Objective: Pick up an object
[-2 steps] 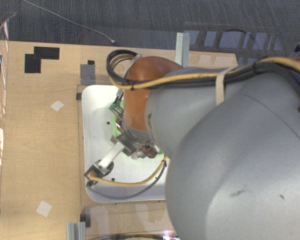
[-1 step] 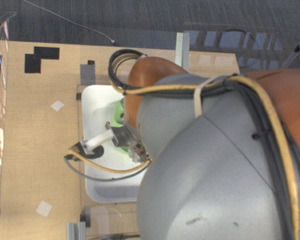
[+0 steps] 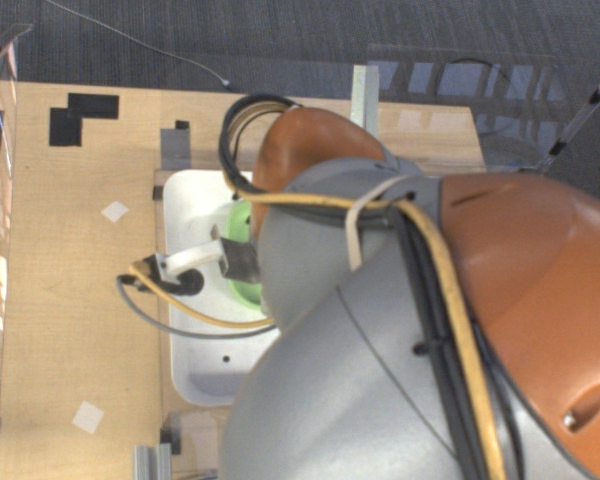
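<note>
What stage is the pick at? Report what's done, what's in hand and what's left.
Done: the arm has reached in over the white bin, and its bulk covers most of it. In hand: nothing that can be confirmed; a green object lies in the bin at the arm's edge, but the tool's grasp on it can't be seen. Left: showing the object lifted clear of the bin.

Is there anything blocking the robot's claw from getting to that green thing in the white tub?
I cannot tell. The arm hangs low over the white bin and hides most of it, including the fingertips. A slice of the green object peeks out at the arm's left edge, right beside the grey wrist hardware. Nothing visible lies between them.
</note>
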Robot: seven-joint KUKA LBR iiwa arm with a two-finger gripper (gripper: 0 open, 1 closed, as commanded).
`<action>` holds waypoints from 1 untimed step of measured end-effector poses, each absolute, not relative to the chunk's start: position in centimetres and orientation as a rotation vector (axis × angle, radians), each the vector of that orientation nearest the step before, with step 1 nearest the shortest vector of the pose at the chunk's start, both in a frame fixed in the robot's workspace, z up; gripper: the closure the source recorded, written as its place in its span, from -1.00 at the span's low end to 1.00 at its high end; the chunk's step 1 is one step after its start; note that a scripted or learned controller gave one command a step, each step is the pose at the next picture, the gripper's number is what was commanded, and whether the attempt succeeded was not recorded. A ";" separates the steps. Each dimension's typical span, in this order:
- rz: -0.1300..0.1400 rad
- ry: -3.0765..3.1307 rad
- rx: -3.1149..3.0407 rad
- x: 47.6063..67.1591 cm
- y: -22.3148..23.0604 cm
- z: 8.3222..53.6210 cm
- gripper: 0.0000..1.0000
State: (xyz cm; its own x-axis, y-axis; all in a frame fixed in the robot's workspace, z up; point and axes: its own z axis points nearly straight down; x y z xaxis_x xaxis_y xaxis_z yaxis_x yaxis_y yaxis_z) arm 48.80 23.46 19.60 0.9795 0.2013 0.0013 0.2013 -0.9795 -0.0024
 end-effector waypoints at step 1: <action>-0.005 -0.319 -3.120 48.9 23.5 20.7 1.00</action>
State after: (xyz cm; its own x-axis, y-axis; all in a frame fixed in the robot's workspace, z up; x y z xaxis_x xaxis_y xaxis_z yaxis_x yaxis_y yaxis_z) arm 48.94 23.49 20.72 0.9792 0.2026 0.0036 0.2027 -0.9792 -0.0045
